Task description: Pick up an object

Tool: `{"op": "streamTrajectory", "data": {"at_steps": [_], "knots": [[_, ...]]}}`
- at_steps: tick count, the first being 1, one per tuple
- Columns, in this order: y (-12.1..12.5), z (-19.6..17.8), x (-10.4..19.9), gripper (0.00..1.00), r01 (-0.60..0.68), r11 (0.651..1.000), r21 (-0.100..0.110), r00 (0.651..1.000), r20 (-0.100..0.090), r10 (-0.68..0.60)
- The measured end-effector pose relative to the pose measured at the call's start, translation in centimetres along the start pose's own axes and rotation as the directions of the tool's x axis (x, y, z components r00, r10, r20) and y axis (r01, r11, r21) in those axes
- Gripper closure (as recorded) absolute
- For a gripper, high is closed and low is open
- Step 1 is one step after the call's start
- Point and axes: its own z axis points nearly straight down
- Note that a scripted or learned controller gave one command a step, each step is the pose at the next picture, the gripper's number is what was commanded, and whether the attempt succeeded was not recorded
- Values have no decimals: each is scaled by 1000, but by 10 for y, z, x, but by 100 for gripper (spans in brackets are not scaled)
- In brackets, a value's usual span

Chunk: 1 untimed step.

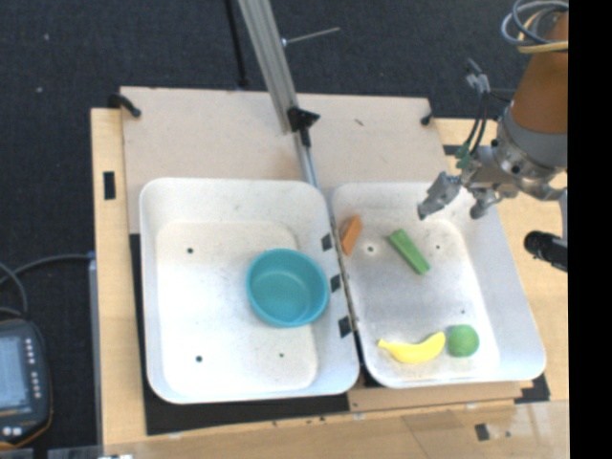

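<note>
- I see the gripper [458, 199] spread open, holding nothing, over the right bin's [497, 285] far edge
- Green block [408, 252] lies diagonally, long axis far-left to near-right

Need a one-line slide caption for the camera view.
Gripper with open jaws above the right bin holding a carrot, green block, banana and lime; blue bowl in the left bin.

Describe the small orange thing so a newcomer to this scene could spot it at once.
Start at the right bin, then look to its upper left corner by the divider. The carrot lies there, the sole orange piece, apart from the green block beside it.
</note>
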Motion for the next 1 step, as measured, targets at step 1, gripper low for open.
{"op": "streamTrajectory", "data": {"at_steps": [1], "knots": [[0, 0, 0, 0, 0, 1000, 0, 1000, 0, 0]]}}
